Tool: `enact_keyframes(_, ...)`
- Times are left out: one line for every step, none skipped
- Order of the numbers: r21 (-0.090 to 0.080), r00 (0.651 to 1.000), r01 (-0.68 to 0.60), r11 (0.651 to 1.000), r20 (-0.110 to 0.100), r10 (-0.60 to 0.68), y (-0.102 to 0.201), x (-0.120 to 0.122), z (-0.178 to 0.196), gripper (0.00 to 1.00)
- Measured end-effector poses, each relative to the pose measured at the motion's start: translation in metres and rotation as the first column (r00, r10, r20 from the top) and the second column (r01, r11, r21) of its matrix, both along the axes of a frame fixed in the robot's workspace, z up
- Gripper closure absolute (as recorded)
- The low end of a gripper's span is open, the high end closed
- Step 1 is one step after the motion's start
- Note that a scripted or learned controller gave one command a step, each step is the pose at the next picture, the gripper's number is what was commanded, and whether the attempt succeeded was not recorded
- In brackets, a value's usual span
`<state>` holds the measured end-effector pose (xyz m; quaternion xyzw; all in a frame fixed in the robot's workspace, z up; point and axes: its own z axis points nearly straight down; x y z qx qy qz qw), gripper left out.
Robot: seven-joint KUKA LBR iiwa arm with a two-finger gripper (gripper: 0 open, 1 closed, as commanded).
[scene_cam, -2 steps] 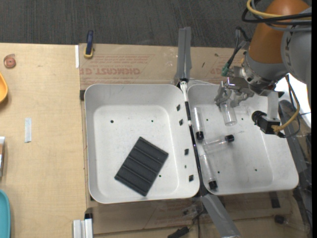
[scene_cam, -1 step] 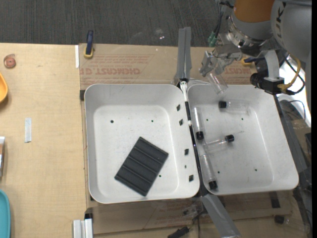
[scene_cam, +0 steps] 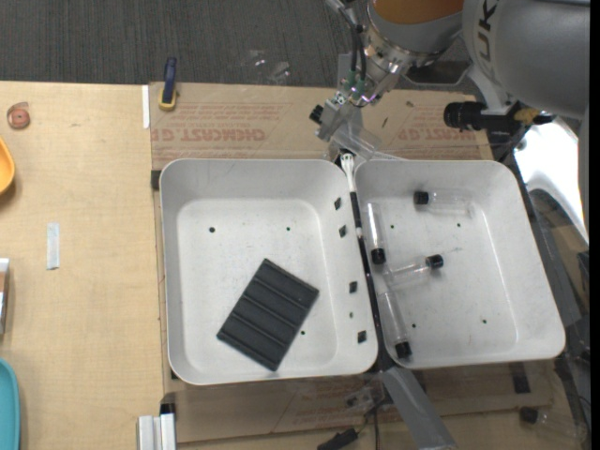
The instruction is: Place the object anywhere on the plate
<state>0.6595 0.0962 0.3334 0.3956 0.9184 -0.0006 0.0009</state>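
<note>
Tubes lie in the right bin; the plate at 9 o'clock is bare. Gripper state: cannot tell.

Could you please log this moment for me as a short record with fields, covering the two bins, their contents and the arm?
left bin: holds a dark ribbed plate, lying flat and askew
right bin: holds clear tubes with black caps, several along its left wall
gripper: above the far end of the seam between the bins
held object: none visible
arm: enters from the upper right
</note>
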Motion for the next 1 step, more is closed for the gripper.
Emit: enact_keyframes(0.0, 0.988, -0.155, 0.988, 0.0, 0.155, 0.0206, -0.0051, 0.108, 1.0)
